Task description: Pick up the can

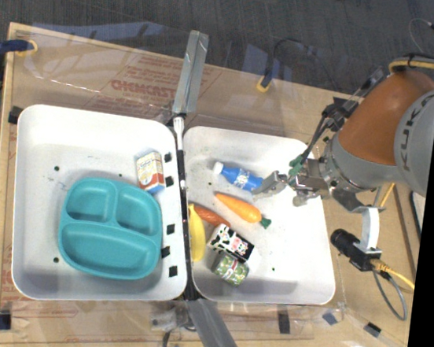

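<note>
Near right bin's (306, 280) front, can (230, 268) half hidden behind carton (231, 242).

The gripper (281, 181) hangs in the right bin (309, 260) beside a blue tube (238, 178); the green can (230, 269) lies lower, under a black-and-white carton (231, 242).

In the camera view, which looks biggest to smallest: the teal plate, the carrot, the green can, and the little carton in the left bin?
1. Teal plate, by far the largest.
2. Carrot.
3 and 4. Green can and little carton look about alike, so I won't rank them.
</note>
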{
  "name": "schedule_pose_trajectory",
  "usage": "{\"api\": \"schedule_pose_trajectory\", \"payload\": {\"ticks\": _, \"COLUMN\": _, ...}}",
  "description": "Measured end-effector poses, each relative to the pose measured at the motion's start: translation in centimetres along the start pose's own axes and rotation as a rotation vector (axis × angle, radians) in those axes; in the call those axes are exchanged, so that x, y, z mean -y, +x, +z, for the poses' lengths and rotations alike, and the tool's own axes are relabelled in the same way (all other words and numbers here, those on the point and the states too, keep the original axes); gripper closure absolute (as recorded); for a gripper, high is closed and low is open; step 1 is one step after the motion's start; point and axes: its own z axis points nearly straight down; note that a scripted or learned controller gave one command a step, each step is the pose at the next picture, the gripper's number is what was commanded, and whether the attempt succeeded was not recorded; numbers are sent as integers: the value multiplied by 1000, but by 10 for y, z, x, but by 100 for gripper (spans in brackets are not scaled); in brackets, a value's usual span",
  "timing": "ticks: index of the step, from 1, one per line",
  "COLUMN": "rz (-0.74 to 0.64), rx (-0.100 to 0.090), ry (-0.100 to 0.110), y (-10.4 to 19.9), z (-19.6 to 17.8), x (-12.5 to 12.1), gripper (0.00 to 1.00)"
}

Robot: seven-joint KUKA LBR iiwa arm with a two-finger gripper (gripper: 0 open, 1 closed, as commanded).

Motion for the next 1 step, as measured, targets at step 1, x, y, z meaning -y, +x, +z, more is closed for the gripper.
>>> {"api": "schedule_pose_trajectory", "payload": {"ticks": 1, "rz": -355, "rx": 1, "ry": -3, "y": 63, "z": 102, "x": 40, "gripper": 0}}
